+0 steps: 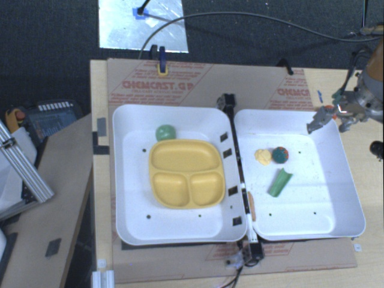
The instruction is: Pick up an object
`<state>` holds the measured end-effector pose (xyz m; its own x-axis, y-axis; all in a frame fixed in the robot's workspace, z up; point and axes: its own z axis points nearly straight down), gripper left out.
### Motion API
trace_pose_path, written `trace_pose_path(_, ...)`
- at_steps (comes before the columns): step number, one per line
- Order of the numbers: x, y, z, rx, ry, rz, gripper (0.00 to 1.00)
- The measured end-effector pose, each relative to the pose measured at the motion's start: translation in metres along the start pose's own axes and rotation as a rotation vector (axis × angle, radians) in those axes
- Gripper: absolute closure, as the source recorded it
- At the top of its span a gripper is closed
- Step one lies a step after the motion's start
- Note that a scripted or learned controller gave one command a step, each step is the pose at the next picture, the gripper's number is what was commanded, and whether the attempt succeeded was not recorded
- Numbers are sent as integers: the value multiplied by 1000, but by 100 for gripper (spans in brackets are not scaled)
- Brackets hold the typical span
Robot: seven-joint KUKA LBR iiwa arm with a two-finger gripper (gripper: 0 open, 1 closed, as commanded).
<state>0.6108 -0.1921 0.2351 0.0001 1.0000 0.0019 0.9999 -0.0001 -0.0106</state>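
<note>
Hovering at the frame's right edge, our gripper (329,120), seemingly spread and empty, sits above the right bin (336,221), where we judge the green block (279,183) at center light, stiff, best pinched across its narrow sides.

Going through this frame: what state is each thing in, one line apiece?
Gripper: above the right bin's far right corner, holding nothing.
Yellow tray: flat in the left bin, compartments bare.
Green ball: in the left bin, touching the tray's far edge.
Yellow lump: in the right bin, beside the teal ball.
Green stick: lying flat, apart.
</note>
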Motion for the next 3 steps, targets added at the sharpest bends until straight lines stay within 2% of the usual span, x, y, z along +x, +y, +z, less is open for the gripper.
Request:
trace_pose_path(1,1,2,-8,-13,-3,-3,0)
trace_pose_path(3,-2,15,80,-12,-3,-3,0)
